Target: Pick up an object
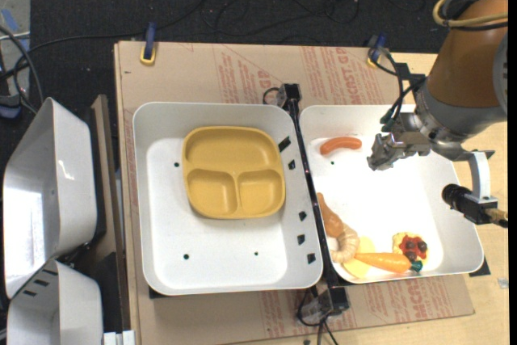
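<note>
Two white bins on bench: left bin (161,254) has 1 yellow divided plate (234,172). Right bin (460,230) has 1 sausage (340,145), 1 carrot (384,261), 1 shrimp (338,232), 1 pizza slice (410,246). Jaws (383,155) hover near sausage; open/closed can't tell.

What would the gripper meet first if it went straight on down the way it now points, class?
Most likely bare white floor of the right bin. The gripper hangs over that bin, right of the sausage. The sausage looks just off its line, though depth is hard to judge from this slanted view.
</note>
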Motion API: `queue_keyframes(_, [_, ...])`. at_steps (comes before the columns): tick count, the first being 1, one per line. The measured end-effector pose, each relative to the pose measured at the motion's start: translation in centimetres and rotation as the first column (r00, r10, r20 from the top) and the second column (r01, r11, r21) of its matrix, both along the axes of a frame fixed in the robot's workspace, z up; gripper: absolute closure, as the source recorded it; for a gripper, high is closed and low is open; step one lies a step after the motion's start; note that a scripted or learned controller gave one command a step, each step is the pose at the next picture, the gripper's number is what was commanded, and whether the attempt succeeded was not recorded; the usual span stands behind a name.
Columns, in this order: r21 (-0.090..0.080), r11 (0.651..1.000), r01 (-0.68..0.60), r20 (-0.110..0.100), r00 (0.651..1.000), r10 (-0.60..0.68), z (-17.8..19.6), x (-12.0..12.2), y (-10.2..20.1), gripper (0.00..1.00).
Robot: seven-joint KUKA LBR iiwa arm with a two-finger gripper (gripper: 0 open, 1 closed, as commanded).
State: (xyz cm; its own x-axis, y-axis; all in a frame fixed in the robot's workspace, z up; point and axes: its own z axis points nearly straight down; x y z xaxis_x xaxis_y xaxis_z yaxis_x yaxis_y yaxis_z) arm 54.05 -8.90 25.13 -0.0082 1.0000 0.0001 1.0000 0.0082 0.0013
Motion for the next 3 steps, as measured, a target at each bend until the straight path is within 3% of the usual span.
queue_keyframes(2, [0.001, 1.000, 0.000, 0.001, 1.000, 0.000, 0.9, 3.1, 10.8, 1.00])
queue_keyframes(3, [0.000, 1.000, 0.000, 0.000, 1.000, 0.000, -0.8, 4.9, 16.6, 1.00])
